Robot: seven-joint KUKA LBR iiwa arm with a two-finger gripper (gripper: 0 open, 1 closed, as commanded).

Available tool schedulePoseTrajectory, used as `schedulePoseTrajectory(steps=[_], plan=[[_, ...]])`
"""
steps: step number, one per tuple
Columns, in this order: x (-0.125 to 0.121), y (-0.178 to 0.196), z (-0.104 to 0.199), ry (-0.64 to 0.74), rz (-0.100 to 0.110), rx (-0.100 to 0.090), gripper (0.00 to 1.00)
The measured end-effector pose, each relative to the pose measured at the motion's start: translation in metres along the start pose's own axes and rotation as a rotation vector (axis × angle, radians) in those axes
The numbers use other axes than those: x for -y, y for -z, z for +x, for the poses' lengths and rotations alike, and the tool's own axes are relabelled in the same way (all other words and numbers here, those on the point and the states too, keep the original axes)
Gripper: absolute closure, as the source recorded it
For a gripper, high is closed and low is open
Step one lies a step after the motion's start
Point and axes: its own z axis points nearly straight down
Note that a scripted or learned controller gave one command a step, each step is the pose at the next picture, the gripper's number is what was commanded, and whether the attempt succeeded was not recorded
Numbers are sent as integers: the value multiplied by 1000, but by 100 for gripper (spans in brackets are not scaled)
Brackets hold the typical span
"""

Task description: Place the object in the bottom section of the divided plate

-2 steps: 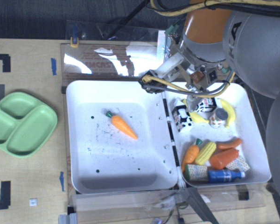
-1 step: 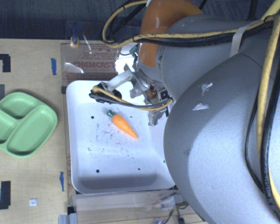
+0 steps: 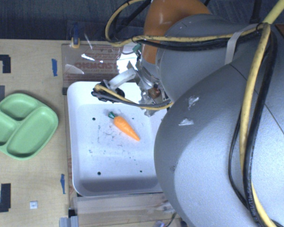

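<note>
Camera view: the carrot (image 3: 126, 127) lies on the bin (image 3: 109, 161) floor, its long axis slanting from upper left to lower right. The green stub points upper left and the tapered tip lower right. It is orange. The tool (image 3: 149, 98) is near it, up and to the right, not touching; I cannot tell whether it is spread or closed. The plate (image 3: 49, 110) sits on the counter (image 3: 33, 183), left of the bin.

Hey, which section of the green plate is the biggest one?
The long section along the lower right side of the plate, nearest the bin; the other two are smaller.
</note>
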Motion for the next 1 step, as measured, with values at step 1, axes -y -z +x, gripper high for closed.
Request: schedulePoseTrajectory(steps=[1], plan=[[-14,-162,-11,84,2,5,100]])
